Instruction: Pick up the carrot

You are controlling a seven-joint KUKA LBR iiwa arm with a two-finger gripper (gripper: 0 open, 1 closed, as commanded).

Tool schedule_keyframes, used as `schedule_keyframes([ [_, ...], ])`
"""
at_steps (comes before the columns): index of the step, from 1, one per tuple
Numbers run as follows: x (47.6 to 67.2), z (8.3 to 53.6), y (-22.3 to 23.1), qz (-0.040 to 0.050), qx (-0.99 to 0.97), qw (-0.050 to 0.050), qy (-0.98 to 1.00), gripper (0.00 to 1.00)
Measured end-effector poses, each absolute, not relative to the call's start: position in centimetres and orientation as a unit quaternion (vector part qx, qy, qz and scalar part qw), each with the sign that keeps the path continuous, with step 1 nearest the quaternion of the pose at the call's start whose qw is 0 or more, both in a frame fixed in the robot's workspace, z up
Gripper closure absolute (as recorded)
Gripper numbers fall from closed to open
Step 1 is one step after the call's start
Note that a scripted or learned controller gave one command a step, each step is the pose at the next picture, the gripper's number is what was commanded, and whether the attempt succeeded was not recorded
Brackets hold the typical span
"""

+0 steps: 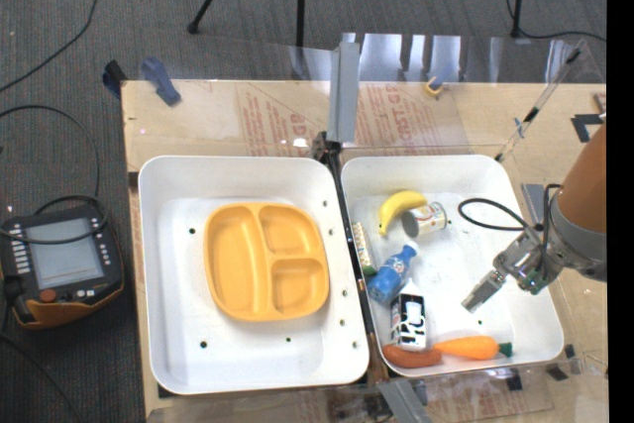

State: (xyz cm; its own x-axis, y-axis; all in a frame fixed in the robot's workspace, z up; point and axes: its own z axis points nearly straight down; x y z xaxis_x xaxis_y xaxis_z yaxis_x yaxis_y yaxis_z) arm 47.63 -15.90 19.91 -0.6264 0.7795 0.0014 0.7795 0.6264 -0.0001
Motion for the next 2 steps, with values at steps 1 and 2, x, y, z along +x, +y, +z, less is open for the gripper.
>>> schedule_keyframes([
  [1, 47.7, 22.1, -13.2, -0.0007, -0.225, 0.000, -0.974, 0.00],
  [2, 47.6, 12.9, -17.3, -0.0010, -0.022, 0.000, -1.000, 0.00],
])
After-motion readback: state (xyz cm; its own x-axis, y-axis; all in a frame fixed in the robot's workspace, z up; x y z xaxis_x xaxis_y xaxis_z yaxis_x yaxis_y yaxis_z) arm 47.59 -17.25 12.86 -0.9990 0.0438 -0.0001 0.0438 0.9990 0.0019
